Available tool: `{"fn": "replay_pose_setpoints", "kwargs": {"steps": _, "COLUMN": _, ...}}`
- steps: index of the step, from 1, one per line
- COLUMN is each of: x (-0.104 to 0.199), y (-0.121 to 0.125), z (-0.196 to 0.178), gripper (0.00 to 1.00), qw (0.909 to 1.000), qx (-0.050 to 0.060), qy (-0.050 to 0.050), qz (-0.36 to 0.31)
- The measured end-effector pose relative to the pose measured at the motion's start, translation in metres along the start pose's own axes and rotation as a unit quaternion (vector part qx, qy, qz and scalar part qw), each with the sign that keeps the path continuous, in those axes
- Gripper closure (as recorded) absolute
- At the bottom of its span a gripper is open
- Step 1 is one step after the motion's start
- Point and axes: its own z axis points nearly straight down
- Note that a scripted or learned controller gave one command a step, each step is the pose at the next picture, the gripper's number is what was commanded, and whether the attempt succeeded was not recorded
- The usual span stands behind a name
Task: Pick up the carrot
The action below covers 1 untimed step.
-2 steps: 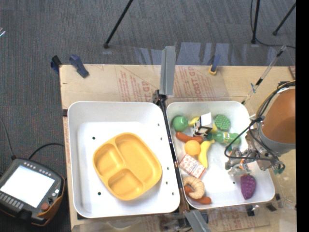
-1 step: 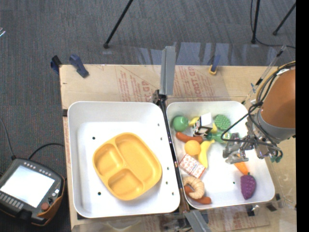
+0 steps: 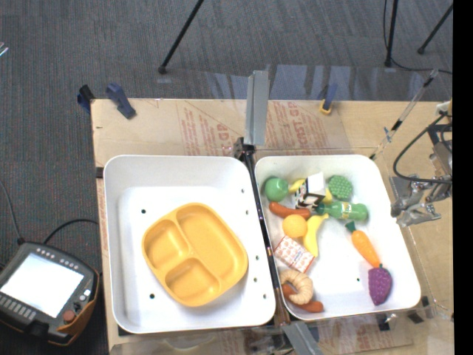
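The carrot point(image 3: 364, 247), orange with a small green top, lies in the right bin point(image 3: 403, 261) near its right wall, pointing toward the front right. It sits between a green bottle point(image 3: 344, 211) and a purple bunch of grapes point(image 3: 379, 284). The gripper point(image 3: 412, 205) hangs at the right, just outside the right bin's rim, up and to the right of the carrot and apart from it. Nothing is seen in its grasp.
The right bin also holds a green round fruit point(image 3: 275, 188), an orange point(image 3: 295, 225), a banana point(image 3: 316, 231), a red-and-white box point(image 3: 293, 255), a shrimp point(image 3: 299, 285) and sausages. A yellow divided plate point(image 3: 194, 252) lies in the left bin point(image 3: 122, 198).
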Motion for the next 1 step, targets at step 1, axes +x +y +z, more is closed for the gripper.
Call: {"fn": "replay_pose_setpoints", "kwargs": {"steps": 1, "x": 0.0350, "y": 0.0557, "z": 0.0297, "gripper": 1.00, "qw": 0.9978, "qx": -0.005, "qy": 0.006, "qz": -0.066}}
